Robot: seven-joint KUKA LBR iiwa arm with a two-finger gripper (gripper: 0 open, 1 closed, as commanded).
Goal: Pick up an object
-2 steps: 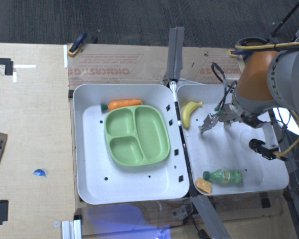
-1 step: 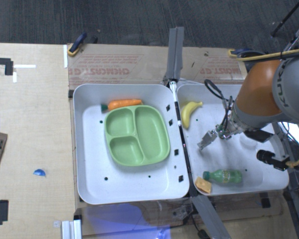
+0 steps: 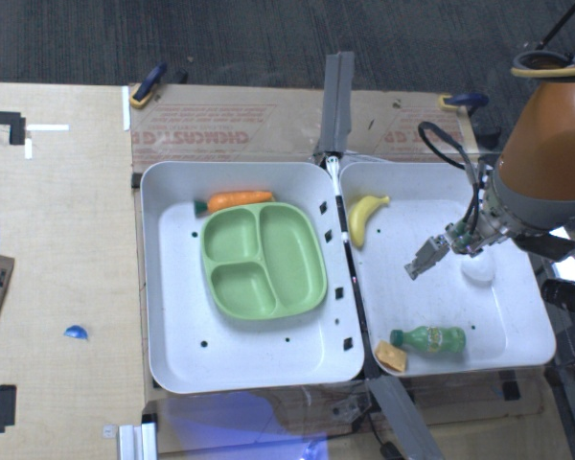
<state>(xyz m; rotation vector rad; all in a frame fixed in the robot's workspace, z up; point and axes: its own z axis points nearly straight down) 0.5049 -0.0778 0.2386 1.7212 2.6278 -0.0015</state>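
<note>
My gripper [image 3: 424, 259] hangs over the middle of the right bin [image 3: 517, 343], pointing left and down, with nothing visibly held in it. A yellow banana [image 3: 364, 217] lies up and to the left of it, near the bin's left wall. A green bottle [image 3: 429, 339] lies on its side near the front wall, well below the gripper. A small tan piece [image 3: 392, 356] sits at the bottle's left end. A small white object [image 3: 478, 272] rests on the bin floor just right of the gripper, under the wrist.
The left bin [image 3: 168, 286] holds a green divided plate [image 3: 264, 260] and an orange carrot [image 3: 238, 199] along its back wall. A grey divider post [image 3: 336, 103] stands behind the ridge where the bins meet. The arm's orange band [image 3: 556, 142] fills the upper right.
</note>
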